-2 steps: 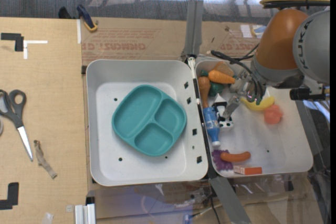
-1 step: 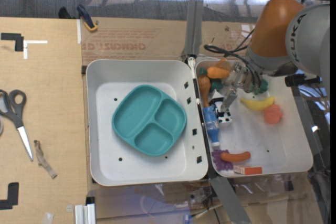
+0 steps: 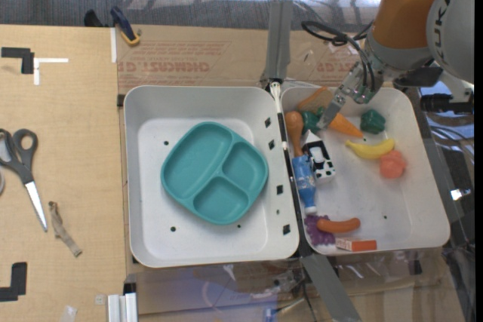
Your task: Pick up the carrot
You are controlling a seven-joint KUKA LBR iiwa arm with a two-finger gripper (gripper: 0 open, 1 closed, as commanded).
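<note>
Hand over the toy carrot.
The hand [image 3: 330, 115] hovers at the tapered orange plastic carrot [image 3: 346, 124]; finger state unclear, and crowding toys risk a mis-grab.

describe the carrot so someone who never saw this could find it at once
Look in the right white bin, toward its far side, where the tool comes down. The carrot lies just beside the tool tip: an orange cone, between a green piece and a yellow banana, more pointed than the round orange fruit.
</note>
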